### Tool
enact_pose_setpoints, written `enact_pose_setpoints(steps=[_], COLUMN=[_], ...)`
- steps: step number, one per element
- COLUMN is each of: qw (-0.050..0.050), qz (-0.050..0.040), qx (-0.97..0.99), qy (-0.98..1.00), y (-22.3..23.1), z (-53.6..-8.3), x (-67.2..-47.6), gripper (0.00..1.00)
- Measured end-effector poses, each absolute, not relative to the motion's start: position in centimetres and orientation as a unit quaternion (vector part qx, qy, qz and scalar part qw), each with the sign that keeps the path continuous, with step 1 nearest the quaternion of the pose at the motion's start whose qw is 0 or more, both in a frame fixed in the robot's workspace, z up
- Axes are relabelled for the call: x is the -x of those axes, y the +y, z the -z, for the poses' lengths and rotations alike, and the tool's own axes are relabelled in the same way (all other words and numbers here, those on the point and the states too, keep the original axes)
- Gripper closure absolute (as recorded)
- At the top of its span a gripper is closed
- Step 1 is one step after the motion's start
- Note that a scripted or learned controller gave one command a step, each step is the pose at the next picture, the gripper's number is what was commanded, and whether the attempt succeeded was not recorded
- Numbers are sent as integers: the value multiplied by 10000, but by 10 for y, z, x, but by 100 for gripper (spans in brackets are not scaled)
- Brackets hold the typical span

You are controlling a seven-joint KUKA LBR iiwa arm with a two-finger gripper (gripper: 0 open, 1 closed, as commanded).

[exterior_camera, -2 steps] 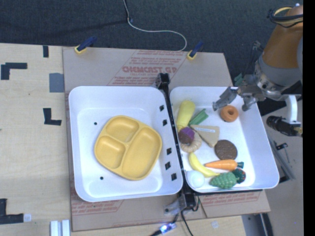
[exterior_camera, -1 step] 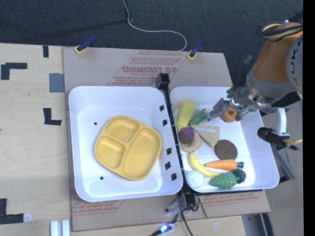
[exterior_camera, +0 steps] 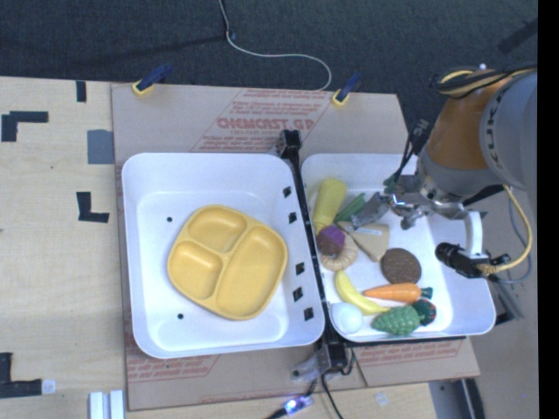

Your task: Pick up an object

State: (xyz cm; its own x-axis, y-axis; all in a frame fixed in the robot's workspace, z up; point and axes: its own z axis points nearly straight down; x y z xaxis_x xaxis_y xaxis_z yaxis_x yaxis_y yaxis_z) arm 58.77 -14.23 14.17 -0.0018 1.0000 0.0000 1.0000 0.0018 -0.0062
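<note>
The right bin (exterior_camera: 472, 317) holds several toy foods. Among them are a yellow corn cob (exterior_camera: 327, 199) with a green leaf (exterior_camera: 353, 206), a purple piece (exterior_camera: 330, 237), a pale cheese wedge (exterior_camera: 372, 243) and a brown patty (exterior_camera: 400, 264). There are also a banana (exterior_camera: 356, 293), a carrot (exterior_camera: 393, 293), a white egg (exterior_camera: 348, 319) and a green bunch (exterior_camera: 397, 321). My gripper (exterior_camera: 382, 209) hangs low over the upper middle of this bin. It is just right of the corn's leaf and above the cheese wedge. I see nothing held in it.
A yellow divided plate (exterior_camera: 229, 260) lies in the left bin (exterior_camera: 144, 199). Between the bins runs a black divider with clips (exterior_camera: 301, 234). Both bins sit on a cardboard sheet (exterior_camera: 253, 120). A cable (exterior_camera: 515, 251) loops off the wrist at the right.
</note>
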Motion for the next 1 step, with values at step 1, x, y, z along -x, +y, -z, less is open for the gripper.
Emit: enact_pose_setpoints(steps=[1], qw=[-25], qz=[9], qx=[7075], qy=[-7067], y=[-142], z=[-92], x=[-589], gripper=[0])
